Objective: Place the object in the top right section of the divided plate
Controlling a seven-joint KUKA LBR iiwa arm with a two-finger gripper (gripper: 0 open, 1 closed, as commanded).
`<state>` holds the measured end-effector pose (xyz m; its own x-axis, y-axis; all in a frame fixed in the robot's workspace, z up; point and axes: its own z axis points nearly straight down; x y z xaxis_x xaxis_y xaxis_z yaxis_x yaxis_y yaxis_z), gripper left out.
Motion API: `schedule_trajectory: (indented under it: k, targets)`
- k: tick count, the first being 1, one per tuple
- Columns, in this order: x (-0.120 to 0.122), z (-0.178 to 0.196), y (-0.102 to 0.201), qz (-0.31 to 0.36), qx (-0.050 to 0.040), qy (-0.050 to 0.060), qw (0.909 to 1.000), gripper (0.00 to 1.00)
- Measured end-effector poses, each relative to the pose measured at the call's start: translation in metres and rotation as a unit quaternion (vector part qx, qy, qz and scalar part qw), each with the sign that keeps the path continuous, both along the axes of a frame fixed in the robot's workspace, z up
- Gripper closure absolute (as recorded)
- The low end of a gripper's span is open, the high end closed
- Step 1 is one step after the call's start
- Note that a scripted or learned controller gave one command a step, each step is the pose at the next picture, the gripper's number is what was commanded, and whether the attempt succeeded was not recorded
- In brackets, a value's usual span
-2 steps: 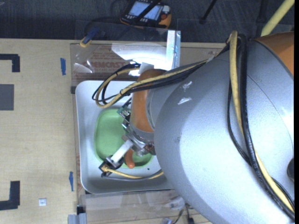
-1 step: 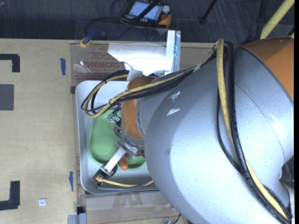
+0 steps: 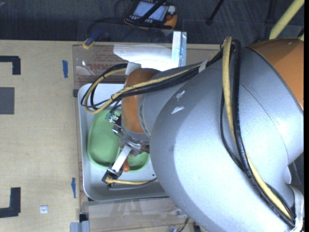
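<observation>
A green divided plate (image 3: 100, 146) lies in the white bin (image 3: 88, 190); the arm covers its right part. My gripper (image 3: 126, 143) hangs low over the plate's right side, below the orange wrist band, and most of it is hidden by the arm. A small orange thing (image 3: 126, 168) shows at the plate's near right edge, just beside the gripper. Whether it is held or resting on the plate cannot be made out.
The grey arm (image 3: 217, 139) blocks the right half of the view. White packaging (image 3: 145, 56) and a clear upright panel (image 3: 178, 45) stand behind the bin. A handheld device (image 3: 149, 11) lies beyond. Wooden bench (image 3: 38, 129) with tape marks stretches left.
</observation>
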<state>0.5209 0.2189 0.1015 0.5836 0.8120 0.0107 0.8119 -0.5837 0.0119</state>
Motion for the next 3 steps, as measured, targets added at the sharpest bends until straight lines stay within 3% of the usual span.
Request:
schedule_trajectory:
  k: [1, 2, 3]
  targets:
    - [-0.024, 0.001, 0.003, -0.100, 0.0076, -0.018, 0.9948, 1.00]
    - [0.007, -0.001, 0.001, -0.028, 0.0002, 0.007, 0.9996, 1.00]
    - [-0.021, 0.001, 0.004, -0.162, 0.0094, -0.017, 0.9865, 1.00]
